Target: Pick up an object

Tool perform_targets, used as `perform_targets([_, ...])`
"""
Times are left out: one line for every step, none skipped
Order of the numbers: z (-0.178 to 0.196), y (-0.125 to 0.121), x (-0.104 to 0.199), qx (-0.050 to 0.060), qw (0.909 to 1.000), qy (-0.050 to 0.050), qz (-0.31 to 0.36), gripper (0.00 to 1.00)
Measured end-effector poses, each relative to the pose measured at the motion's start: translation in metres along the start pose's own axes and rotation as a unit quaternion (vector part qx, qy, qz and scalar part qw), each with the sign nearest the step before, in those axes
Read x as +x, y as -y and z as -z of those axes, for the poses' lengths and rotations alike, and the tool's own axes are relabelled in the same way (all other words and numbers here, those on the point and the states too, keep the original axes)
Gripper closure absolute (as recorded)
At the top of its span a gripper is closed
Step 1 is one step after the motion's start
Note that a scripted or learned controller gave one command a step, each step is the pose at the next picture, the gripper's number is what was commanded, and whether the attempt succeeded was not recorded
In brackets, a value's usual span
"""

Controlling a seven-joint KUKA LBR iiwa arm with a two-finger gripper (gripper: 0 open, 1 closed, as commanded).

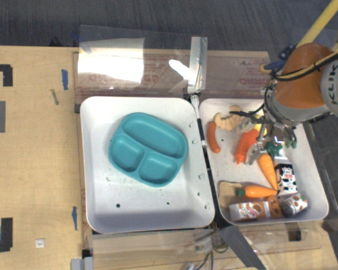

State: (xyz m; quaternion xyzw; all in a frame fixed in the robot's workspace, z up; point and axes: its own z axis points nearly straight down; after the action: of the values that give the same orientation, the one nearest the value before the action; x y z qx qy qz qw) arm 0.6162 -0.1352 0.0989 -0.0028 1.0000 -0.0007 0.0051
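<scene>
The right bin (317,167) holds several toy foods. An orange carrot (244,144) lies tilted near its middle, a second carrot (268,171) lies just to its right, and a third (258,192) lies flat below them. A reddish sausage (213,136) rests by the bin's left wall. My gripper (263,144) hangs low between the first two carrots, under the arm's orange band (304,75). I cannot tell whether it touches either carrot.
A teal divided plate (148,148) sits in the left bin (101,207). A labelled bottle (250,210), a cow-patterned box (286,179) and a beige piece (232,120) crowd the right bin. The divider between the bins (203,151) runs just left of the sausage.
</scene>
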Motion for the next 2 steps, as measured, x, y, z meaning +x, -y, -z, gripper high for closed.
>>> perform_targets([-0.010, 0.036, 0.038, 0.000, 0.9990, 0.000, 0.045, 0.00])
perform_targets([0.004, 0.033, 0.033, 0.001, 0.9989, 0.008, 0.047, 1.00])
